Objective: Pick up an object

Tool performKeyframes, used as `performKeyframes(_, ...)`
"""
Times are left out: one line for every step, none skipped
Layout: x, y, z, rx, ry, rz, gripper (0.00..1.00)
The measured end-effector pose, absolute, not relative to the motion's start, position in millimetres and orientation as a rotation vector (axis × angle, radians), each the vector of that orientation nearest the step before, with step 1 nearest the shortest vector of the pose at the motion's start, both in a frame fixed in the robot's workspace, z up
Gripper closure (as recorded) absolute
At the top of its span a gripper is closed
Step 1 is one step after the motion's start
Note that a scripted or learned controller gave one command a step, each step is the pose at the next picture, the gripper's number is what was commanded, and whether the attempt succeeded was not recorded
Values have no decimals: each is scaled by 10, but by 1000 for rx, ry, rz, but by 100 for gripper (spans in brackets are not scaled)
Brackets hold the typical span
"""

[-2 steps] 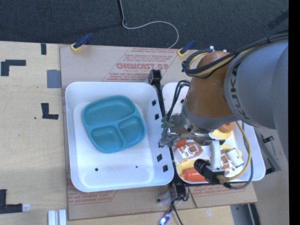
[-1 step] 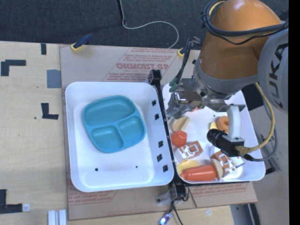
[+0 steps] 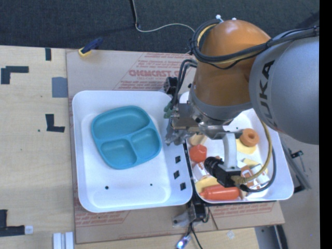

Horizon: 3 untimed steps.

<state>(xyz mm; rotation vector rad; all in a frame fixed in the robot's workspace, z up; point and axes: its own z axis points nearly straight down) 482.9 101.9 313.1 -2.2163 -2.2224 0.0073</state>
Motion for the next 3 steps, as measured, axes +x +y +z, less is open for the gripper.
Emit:
performKeyframes(4799, 278, 1761, -2224, -2205, 25, 100)
performKeyframes(4847, 674, 3054, -2218, -2232, -15, 100)
performKeyframes(4855, 1221, 4117, -2215, -2235, -16, 100)
